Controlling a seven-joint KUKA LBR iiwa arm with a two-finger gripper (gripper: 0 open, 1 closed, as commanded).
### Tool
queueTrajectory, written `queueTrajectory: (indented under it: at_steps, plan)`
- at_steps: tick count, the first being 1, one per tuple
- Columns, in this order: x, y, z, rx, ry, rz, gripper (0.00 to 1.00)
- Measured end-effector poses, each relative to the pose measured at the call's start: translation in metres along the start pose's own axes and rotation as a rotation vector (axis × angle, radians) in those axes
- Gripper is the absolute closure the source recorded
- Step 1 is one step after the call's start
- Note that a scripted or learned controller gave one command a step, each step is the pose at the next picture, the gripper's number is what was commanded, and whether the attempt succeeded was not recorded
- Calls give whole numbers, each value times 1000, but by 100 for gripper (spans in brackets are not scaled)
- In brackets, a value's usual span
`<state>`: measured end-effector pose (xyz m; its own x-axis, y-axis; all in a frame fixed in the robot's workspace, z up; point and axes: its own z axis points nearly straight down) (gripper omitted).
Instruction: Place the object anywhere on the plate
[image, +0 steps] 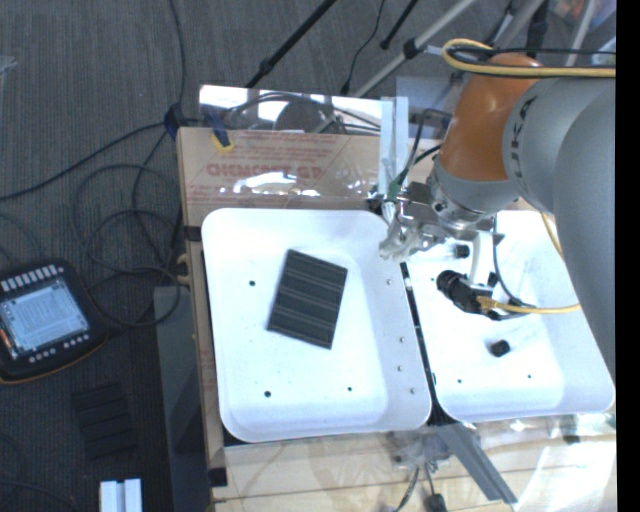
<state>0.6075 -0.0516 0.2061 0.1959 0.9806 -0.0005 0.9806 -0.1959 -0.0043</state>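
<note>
A dark ribbed rectangular plate (308, 298) lies tilted in the middle of the left white bin (240, 390). A small black object (498, 348) rests on the floor of the right white bin (540, 395), towards its near right. My gripper (398, 242) hangs over the far end of the rim between the two bins, right of the plate and well up-left of the small object. The grey arm with its orange band (480, 110) hides the far part of the right bin.
A black fitting with a yellow cable (462, 289) hangs from the wrist over the right bin. A brown cardboard sheet (280, 170) under clear film lies behind the bins. A pendant (40, 318) sits on the floor to the left.
</note>
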Motion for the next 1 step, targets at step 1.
queueTrajectory:
  at_steps: [1]
  plan:
    - [0, 0, 0, 0, 1, 0, 0]
